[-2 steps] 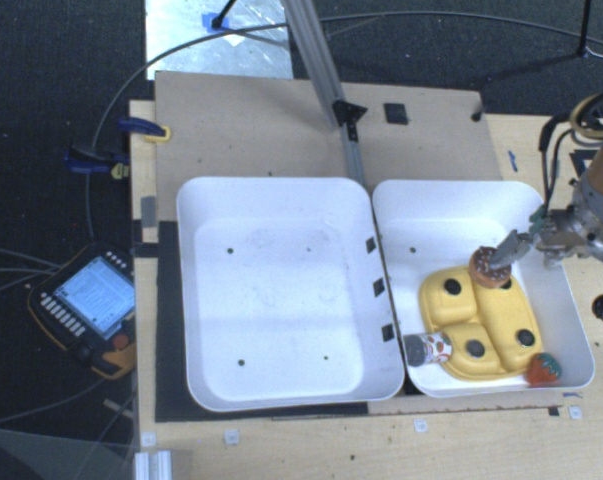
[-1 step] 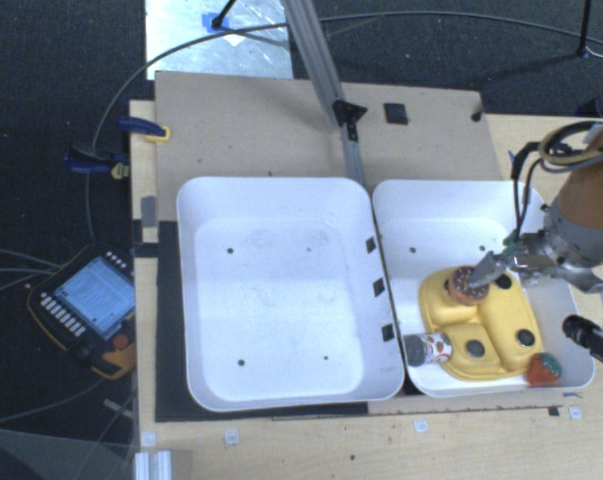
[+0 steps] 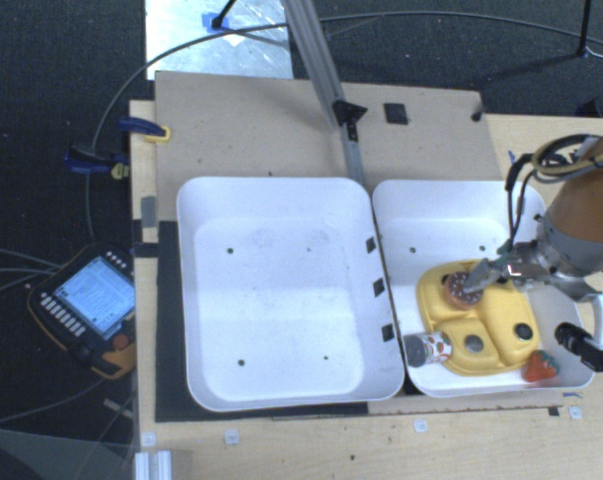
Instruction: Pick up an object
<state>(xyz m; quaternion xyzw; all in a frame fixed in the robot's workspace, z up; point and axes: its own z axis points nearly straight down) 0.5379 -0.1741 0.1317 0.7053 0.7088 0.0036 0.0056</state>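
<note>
The arm (image 3: 579, 218) reached in from the right over the right-hand bin (image 3: 421, 218), and its gripper (image 3: 473, 286) sat low over the upper left part of a yellow moulded object (image 3: 481, 323), apparently touching or just above it. A small reddish-brown round piece (image 3: 457, 287) lay at the gripper's tip on top of the yellow object, though whether that piece belonged to the object or was a separate thing could not be told. Whether the gripper was spread or pressed together could not be told either, since the tip was small and blurred against the yellow surface, and nothing could be seen pinched in it. Just beside the yellow object's lower left edge lay a small silver and white cylinder (image 3: 427, 348), and at its lower right a small red-orange item (image 3: 540, 367) rested near the bin's front rim. The left-hand bin (image 3: 211, 208) held nothing that could be made out. Judging from this, the task stood at the grasp attempt itself: the gripper was down at the object but no lift had begun, and nothing was clearly secured. The next move likely called for closing firmly on a part narrow enough to pinch, then rising straight up; the yellow object's broad, rounded form looked hard to grip and might slip free.
</note>
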